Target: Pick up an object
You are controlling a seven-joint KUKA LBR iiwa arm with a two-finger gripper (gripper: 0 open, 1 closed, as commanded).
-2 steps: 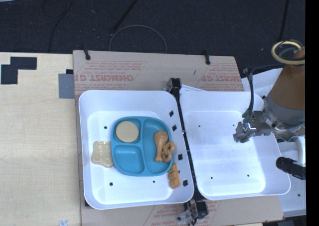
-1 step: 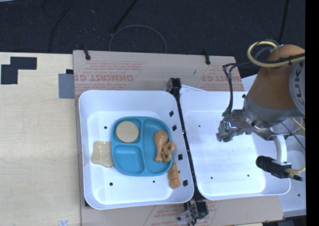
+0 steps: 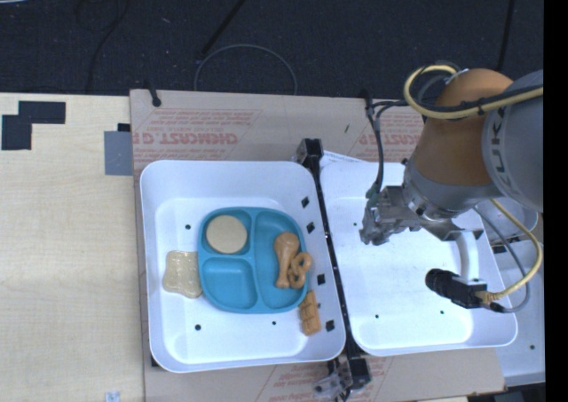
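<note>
A blue plate (image 3: 232, 289) with three sections sits in the left bin (image 3: 164, 196), well to the left of the gripper (image 3: 373, 232). It carries a round cracker (image 3: 225, 233) and a tan pretzel-shaped piece (image 3: 291, 260). A pale slice of bread (image 3: 182, 273) touches the plate's far edge from the gripper, and a small orange-brown piece (image 3: 309, 313) lies just off the plate's lower corner. The gripper hangs over the upper left part of the right bin (image 3: 426, 329), close to the divide between the two bins; whether it is open or closed cannot be told, and nothing is seen held in it. Both bins rest on cardboard on the desk (image 3: 62, 258).
</note>
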